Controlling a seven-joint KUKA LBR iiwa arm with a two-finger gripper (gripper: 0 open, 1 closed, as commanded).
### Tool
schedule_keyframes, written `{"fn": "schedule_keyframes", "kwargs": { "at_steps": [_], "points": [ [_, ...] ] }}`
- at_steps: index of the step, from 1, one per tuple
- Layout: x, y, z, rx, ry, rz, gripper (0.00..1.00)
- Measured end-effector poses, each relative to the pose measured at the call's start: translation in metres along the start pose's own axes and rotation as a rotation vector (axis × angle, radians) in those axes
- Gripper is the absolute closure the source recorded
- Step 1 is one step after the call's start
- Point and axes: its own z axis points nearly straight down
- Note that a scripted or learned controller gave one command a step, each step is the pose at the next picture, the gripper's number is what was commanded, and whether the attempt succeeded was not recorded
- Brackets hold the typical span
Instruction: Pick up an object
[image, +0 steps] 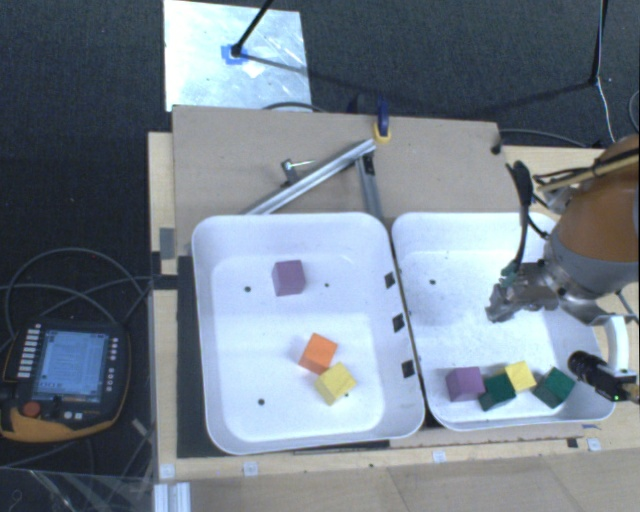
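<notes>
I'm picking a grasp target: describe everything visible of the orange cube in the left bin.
The orange cube is a small, matte, solid-coloured block, with no markings that can be made out. It sits turned at an angle to the bin walls on the floor of the left bin, in its lower middle. Its lower right corner appears to touch the yellow cube. Nothing lies on it.

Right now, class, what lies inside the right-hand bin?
Inside the right bin, along its near edge: a purple block, a dark green block, a yellow block, another green block. The arm covers the far right corner.
</notes>
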Motion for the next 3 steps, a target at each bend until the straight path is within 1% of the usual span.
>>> {"fn": "schedule_keyframes", "kwargs": {
  "at_steps": [2, 3],
  "points": [
    [0.108, -0.015, -0.028, -0.001, 0.002, -0.003, 1.0],
    [0.167, -0.023, -0.021, 0.0, 0.003, -0.003, 1.0]
  ]
}}
